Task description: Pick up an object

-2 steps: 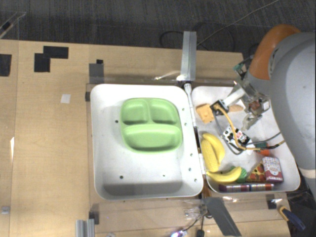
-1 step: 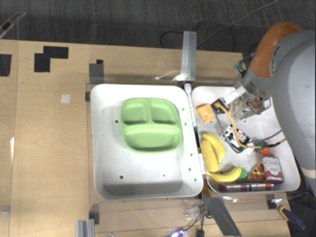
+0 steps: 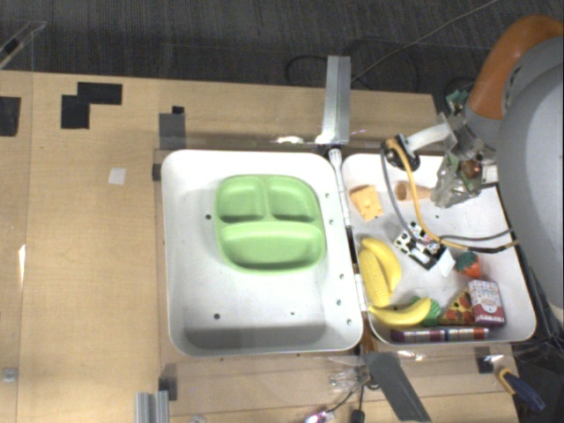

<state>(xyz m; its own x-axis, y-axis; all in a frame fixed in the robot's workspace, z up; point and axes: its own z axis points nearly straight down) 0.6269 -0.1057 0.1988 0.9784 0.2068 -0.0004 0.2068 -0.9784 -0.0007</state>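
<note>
The right bin (image 3: pixel 520 324) holds several small objects. An orange cheese wedge (image 3: pixel 367 203) lies near its back left. A tan cylinder (image 3: pixel 409 189) lies beside it. A black-and-white block (image 3: pixel 419 246) sits mid-bin under looping cables. Two yellow bananas (image 3: pixel 379 268) (image 3: pixel 407 311) lie at the front left. A red box (image 3: pixel 485 300), a small red and green piece (image 3: pixel 467 263) and a dark marker (image 3: pixel 438 333) lie at the front right. My gripper (image 3: pixel 453 181) hangs over the bin's back right, just right of the tan cylinder, with nothing seen in it.
The left bin (image 3: pixel 189 324) holds a green three-compartment plate (image 3: pixel 269 221). A metal divider (image 3: pixel 344 236) separates the bins. Black and yellow cables (image 3: pixel 401 183) trail from the wrist across the right bin. The grey arm (image 3: pixel 529 148) covers the right bin's far right side.
</note>
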